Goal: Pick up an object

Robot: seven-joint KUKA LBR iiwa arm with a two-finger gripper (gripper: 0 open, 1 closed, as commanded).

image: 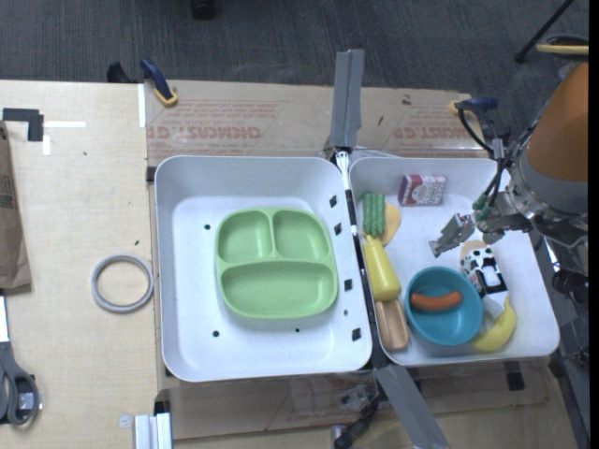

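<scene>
My gripper (447,235) hangs over the middle of the right bin (538,344), open with nothing between its fingers. Just below it a blue bowl (444,318) holds a red sausage (436,298). A black-and-white toy (486,271) lies to the gripper's lower right, with a banana (499,328) beyond it at the bowl's right. Along the bin's left wall lie a green ribbed vegetable (373,214), a yellow bottle (381,267) and a tan bun (391,323). At the back of the bin stands a small pink and white box (422,190).
The left bin (178,279) holds a green divided plate (276,263). A grey ring (123,282) lies on the bench to the left. The arm's orange band (565,134) and cables stand over the right bin's far right side.
</scene>
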